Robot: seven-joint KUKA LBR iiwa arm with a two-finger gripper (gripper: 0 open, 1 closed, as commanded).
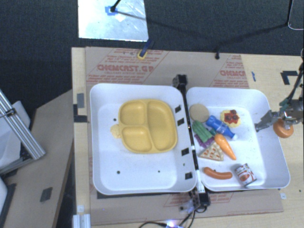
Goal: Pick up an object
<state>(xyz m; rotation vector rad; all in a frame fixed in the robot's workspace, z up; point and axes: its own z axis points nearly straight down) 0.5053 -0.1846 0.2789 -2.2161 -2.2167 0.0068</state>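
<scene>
The right bin (pixel 270 165) holds several toy foods. A tan round cookie (pixel 199 112), a blue bottle (pixel 221 127) and a red-and-yellow piece (pixel 231 118) lie near its back left. Green and purple vegetables (pixel 203 132), an orange carrot (pixel 226 147) and a pizza slice (pixel 212 152) sit in the middle. A sausage (pixel 218 174) and a small can (pixel 245 174) lie near the front. My gripper (pixel 264 122) hangs over the bin's right side, apart from all of them, with nothing seen in it.
The left bin (pixel 102 170) carries a yellow divided plate (pixel 146 126). A black hinge strip (pixel 187 137) runs between the bins. Cardboard (pixel 128 68) lies under both, and a shiny metal sheet (pixel 113 13) sits at the back.
</scene>
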